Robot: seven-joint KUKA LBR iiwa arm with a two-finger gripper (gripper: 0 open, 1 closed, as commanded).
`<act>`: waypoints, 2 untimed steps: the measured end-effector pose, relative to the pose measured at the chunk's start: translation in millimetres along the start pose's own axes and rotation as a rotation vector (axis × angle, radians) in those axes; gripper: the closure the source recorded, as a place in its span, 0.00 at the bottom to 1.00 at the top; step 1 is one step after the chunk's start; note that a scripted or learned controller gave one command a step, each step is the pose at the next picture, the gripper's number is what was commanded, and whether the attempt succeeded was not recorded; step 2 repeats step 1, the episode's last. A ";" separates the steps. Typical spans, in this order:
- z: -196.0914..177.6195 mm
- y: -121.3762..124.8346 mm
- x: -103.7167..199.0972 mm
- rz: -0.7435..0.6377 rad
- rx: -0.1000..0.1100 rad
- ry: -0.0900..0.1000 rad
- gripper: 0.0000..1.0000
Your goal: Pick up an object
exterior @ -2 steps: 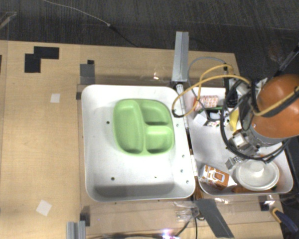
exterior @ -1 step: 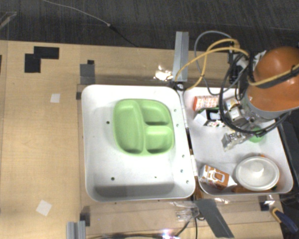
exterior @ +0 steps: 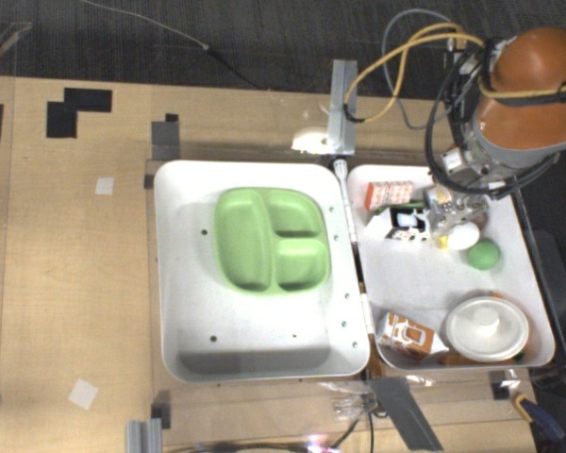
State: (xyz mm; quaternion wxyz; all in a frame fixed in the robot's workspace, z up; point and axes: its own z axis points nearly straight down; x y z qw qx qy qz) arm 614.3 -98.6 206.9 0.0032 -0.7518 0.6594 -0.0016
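Jaws (exterior: 450, 217) hang low in the right bin (exterior: 538, 281), among an orange-and-white carton (exterior: 389, 194) and a green ball (exterior: 484, 255). Their opening cannot be told. No label is readable.

Grey arm (exterior: 509, 149), orange band (exterior: 538, 64) (yellow, black cables looped alongside).

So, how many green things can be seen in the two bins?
2. A green divided tray lies in the middle of the left bin. A small green ball lies in the right bin, near its right wall. The gripper may hide more.
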 end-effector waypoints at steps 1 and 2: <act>27.4 2.8 50.0 -0.375 -0.003 -0.001 1.00; 27.4 2.8 50.0 -0.375 -0.003 -0.001 1.00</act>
